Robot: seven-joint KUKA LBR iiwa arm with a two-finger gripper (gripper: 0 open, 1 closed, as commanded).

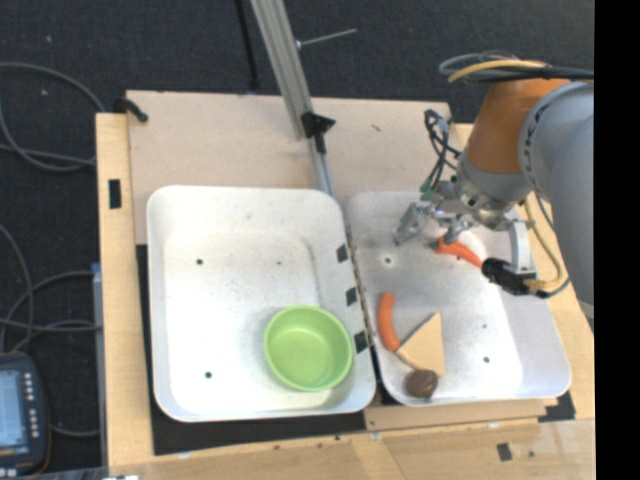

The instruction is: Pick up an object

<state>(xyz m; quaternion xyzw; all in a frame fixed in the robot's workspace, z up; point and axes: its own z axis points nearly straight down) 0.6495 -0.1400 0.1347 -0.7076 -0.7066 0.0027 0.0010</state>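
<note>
Nearest the camera, the front edge of the pale wooden surface [240, 448] is seen, with the two shallow white plastic bins set side by side upon it. In the left bin [200, 268] a round lime-green plastic bowl [308, 347] is found upright in the near right corner, close against the wall shared with its neighbour. In the right bin [520, 358] a small dark brown rounded lump [421, 383] is noted by the near edge, touching the lower corner of a tan wedge-shaped block [424, 342]. Just beside the wedge, on its left, an orange carrot-shaped piece [387, 320] is laid lengthwise along the bin's left wall. Further back in the same bin a second small orange piece [460, 252] is spotted, lying just under the gripper [430, 226]. The gripper is hung low over the far part of the right bin, and whether its fingers are apart or together cannot be told from this angle; nothing is seen between them. Behind it the grey arm [560, 168] with its orange band [505, 128] is brought in from the right. Farthest back, a slanted silver aluminium post [285, 58] is seen rising from the surface.
</note>
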